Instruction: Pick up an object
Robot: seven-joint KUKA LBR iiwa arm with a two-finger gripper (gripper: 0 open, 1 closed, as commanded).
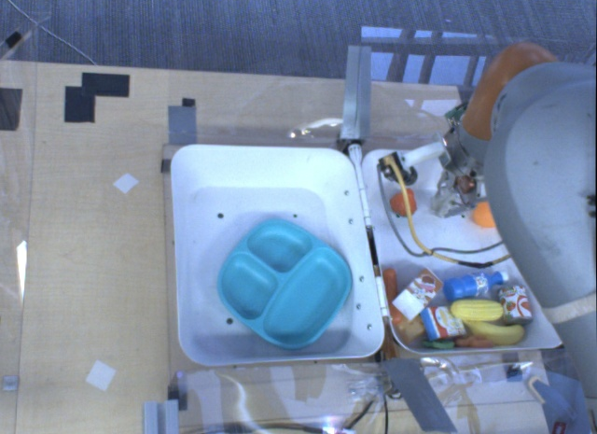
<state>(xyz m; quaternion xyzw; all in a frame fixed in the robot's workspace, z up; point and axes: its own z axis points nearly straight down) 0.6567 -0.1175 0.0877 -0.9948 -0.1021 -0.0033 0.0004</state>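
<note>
While the grey arm [546,199] reaches in from the right, its pincer [454,197] hangs low over the far part of the right white bin [424,241]; whether it is apart or together cannot be told. Just left of it lies a small orange ball [403,203], and another orange object [483,215] sits just to its right. Along that bin's near edge cluster a blue bottle [474,285], a yellow banana [494,334] and small packets. On the wooden counter [84,264], the left bin [201,236] holds a teal divided plate [284,281].
</note>
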